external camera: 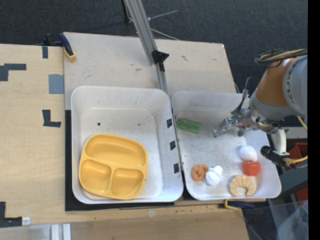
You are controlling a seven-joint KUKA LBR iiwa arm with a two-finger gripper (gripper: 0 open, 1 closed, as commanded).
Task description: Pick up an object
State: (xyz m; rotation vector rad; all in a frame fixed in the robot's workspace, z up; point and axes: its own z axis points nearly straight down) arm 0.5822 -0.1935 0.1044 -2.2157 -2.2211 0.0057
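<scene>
The right bin (210, 104) holds several small items. A green pod-shaped piece (188, 125) lies near its left wall. Along the front sit a brown pretzel (199, 172), a white lumpy piece (214, 175) and a croissant (243, 185). A red block (251, 168) and a white egg (248, 153) rest by the right wall. My gripper (218, 131) hangs low over the bin's middle, to the right of the green piece and up-left of the egg. It points left. I see nothing held in it.
The left bin (120, 96) carries a yellow divided plate (113, 166) at its front. A grey metal pole (142, 26) slants down to the ridge between the bins. The arm's orange band (272, 86) sits over the right bin's right rim.
</scene>
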